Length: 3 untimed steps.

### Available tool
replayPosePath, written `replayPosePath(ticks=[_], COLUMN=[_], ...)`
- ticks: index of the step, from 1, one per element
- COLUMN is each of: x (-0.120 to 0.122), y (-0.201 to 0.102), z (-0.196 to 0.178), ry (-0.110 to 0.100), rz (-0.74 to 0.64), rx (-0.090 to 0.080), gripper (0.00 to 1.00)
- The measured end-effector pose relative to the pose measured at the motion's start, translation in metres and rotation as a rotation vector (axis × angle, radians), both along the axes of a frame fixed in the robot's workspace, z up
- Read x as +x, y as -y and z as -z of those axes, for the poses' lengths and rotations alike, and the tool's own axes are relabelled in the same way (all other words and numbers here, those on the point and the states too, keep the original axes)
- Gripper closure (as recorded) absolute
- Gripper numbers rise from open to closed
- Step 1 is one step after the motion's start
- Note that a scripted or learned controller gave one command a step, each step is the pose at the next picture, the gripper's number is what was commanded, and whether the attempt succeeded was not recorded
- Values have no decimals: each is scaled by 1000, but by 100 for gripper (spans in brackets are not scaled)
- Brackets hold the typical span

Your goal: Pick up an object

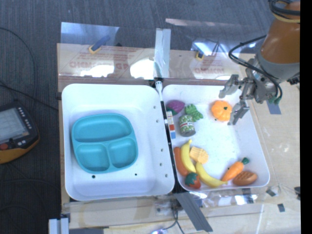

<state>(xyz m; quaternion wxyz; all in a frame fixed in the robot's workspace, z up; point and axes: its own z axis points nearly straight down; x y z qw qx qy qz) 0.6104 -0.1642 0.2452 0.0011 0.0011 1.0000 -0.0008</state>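
gripper (234, 100) hangs at upper right of frame over the right bin (261, 152), fingers spread apart with nothing between them. the small orange pumpkin (221, 110) lies just beside the fingertips, on the bin floor. pick not yet made; grasp and lift remain.

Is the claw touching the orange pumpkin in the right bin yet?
Cannot tell. In the camera view the open claw hangs by the pumpkin, one finger just beside it; the slanted view shows no plain contact or gap.
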Motion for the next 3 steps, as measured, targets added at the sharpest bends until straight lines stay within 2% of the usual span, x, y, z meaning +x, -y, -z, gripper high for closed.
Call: replayPosePath(ticks=[1, 2, 3], x=[18, 39, 42], y=[17, -1, -2], z=[125, 155, 141], ry=[-11, 8, 19], rz=[-130, -32, -33], rx=[4, -1, -6], gripper=[0, 0, 100])
